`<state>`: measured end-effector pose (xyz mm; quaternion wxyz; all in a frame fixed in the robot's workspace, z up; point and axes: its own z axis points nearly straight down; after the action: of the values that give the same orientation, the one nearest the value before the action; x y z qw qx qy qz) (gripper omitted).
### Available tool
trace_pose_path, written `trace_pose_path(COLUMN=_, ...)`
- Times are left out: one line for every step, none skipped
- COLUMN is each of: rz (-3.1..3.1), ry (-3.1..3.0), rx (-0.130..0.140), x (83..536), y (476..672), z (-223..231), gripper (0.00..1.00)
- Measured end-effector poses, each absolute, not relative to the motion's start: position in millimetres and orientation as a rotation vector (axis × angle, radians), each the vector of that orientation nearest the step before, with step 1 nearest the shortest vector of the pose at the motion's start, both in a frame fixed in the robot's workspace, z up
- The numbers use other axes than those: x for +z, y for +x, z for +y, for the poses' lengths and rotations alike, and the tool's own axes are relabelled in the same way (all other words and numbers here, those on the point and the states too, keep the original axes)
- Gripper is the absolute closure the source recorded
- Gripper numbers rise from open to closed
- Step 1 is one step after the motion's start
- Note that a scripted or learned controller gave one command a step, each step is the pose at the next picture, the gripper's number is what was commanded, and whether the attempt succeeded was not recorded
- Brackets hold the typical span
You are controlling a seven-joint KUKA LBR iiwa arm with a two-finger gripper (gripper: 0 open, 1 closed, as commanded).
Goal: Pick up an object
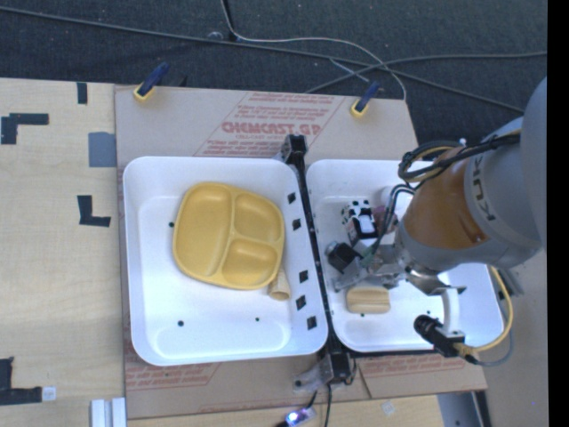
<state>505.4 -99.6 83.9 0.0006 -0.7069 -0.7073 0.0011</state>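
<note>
Nothing is looking picked up yet, as far as I am seeing: every object is lying on a bin floor. The arm point(462, 212) is reaching in over the right bin point(480, 323), and its claw point(378, 261) is sitting low among the clutter there, just above a tan block point(367, 301). The wrist is hiding the claw's tips from where I am standing, so I cannot tell how wide it is or whether it is gripping anything. I am judging the grasp and the lift as both left to do.

Counting: two white bins are sitting side by side on the table. The left bin point(142, 265) is holding one yellow divided plate point(228, 235) and one small tan piece point(279, 286) touching the plate's lower edge. The right bin is holding the tan block, one dark object point(341, 257) and one black-and-white thing point(360, 220), all near the claw. Two yellow clamps point(150, 82) are pinning the cardboard at the far edge.
</note>
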Motion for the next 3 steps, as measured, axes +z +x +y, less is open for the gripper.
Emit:
trace_pose_path(rz=-2.222, ry=-2.22, rx=0.001, x=97.0, y=506.2, z=-99.2, gripper=1.0)
trace_pose_path(rz=-2.224, ry=-2.222, rx=-0.002, x=144.4, y=515.4, z=-102.3, gripper=1.0)
trace_pose_path(rz=-2.223, ry=-2.223, rx=-0.002, x=194.4, y=510.2, z=-110.7, gripper=1.0)
